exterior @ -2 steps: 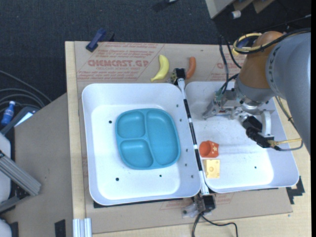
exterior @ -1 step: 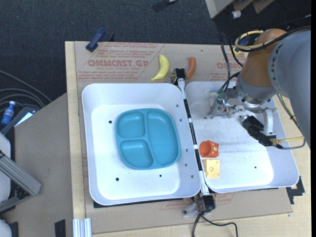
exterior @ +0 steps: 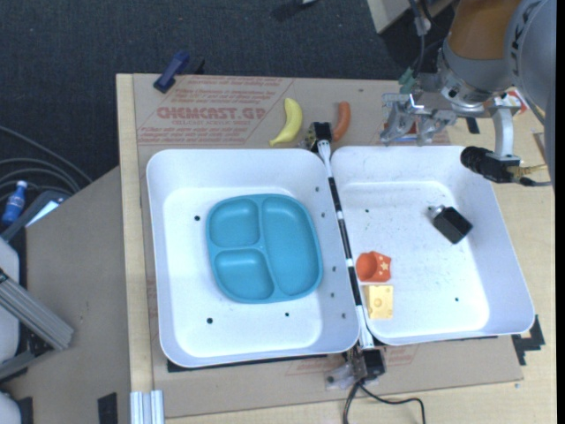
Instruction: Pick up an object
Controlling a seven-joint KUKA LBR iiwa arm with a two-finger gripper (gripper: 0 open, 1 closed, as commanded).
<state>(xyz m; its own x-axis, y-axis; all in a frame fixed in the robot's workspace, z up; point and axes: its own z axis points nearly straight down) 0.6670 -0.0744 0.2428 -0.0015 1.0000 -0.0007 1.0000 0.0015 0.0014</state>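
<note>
Choosing something to lift from the right bin.
Our hand hovers over its far rim, fingers apart, empty; we should descend squarely over the black block, lying well apart from the rest.

Robotics lab indicated: plywood bench stamped with supplier name, two white bins clamped together, loose cables over dark carpet.

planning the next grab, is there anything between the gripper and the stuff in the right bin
Nothing visible blocks it. The gripper hangs over the bench just beyond the right bin's far rim. The black block, orange piece and yellow piece lie apart on the bin floor.
</note>
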